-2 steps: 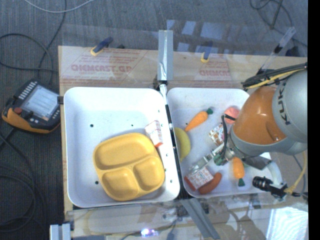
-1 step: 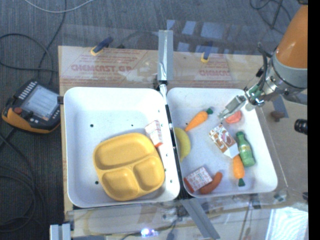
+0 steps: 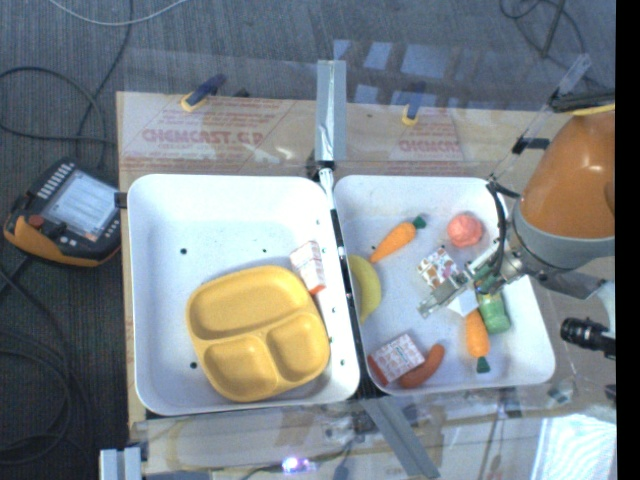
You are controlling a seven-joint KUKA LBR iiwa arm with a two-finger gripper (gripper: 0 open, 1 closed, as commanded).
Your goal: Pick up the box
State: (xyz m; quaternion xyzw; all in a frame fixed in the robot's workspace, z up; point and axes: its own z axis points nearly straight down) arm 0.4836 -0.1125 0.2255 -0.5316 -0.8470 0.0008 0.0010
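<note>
The gripper [image 3: 455, 290] hangs over the right bin [image 3: 520, 373]; whether it is open or closed cannot be told. The box [image 3: 396, 353] lies near the bin's front edge, touching a sausage [image 3: 424, 366].

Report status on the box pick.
Gripper low in right bin, finger state unclear. Box lies flat near front wall, apart from gripper. Sausage touches box.

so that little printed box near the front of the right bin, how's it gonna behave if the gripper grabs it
The box looks like small, thin printed card, so probably light and easy to crush under a firm pinch. It lies flat, so it should slide rather than roll or tip. It touches the red sausage-like toy, which would likely get nudged with it.
</note>
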